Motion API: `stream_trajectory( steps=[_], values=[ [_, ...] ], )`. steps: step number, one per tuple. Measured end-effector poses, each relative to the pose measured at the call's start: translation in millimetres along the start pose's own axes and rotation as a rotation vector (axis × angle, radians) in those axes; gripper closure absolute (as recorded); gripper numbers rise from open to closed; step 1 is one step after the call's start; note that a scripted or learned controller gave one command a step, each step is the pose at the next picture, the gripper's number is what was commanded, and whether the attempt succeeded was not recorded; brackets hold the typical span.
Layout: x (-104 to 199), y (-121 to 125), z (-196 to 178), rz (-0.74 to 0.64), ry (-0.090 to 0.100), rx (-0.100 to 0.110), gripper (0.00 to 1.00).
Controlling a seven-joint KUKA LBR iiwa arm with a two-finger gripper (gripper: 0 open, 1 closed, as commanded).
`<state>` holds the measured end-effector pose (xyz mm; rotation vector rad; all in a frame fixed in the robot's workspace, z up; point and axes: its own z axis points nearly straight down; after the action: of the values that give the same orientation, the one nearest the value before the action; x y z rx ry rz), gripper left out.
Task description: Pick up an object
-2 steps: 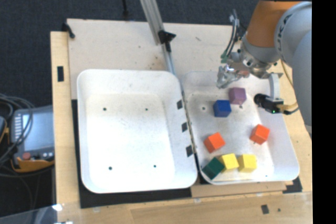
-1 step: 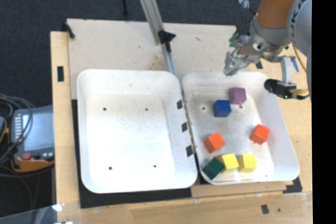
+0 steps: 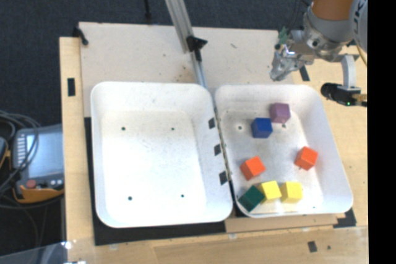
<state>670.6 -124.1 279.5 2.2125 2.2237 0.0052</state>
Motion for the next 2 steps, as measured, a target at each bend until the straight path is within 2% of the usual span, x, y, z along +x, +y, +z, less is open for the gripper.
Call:
stream_trajectory(
  steps=[1, 2],
  values=[
    [48.7, -31.1, 3.2, 0.000, 0.000, 0.005, 1.00],
    [98.2, -41.9, 10.6, -0.001, 0.001, 0.006, 1.00]
  ],
)
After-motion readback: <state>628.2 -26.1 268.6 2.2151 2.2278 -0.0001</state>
